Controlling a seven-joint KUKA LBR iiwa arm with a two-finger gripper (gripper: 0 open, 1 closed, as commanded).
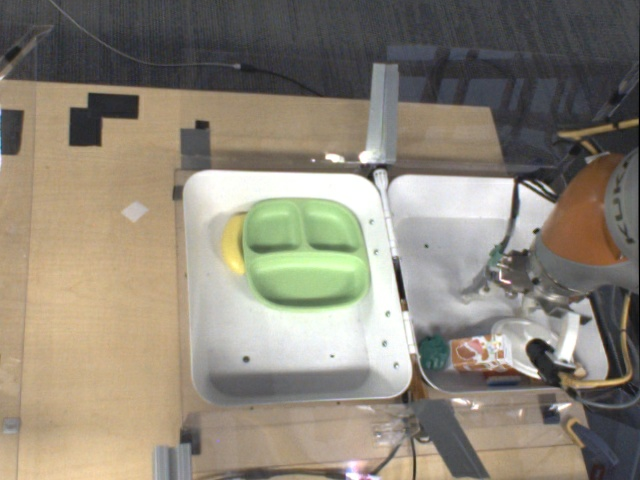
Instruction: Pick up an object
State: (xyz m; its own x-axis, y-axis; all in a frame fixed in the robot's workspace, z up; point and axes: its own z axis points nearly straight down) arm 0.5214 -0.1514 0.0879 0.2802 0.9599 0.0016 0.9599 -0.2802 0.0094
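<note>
In the right bin (pixel 440 208), a small dark green round object (pixel 433 351) lies in the front left corner. Beside it, on its right, lies a flat orange and white packet (pixel 480 353) along the front wall. My gripper (pixel 478 286) hangs over the middle of this bin, a little behind and above the packet, with nothing visibly held. In the left bin (pixel 290 368), a light green divided plate (pixel 303 252) rests toward the back. A yellow object (pixel 232 244) pokes out from under the plate's left edge.
The grey arm with its orange band (pixel 598 223) reaches in over the right bin's right side. A metal post (pixel 383 108) stands behind the wall between the two bins. Wooden benchtop (pixel 90 298) spreads out to the left.
</note>
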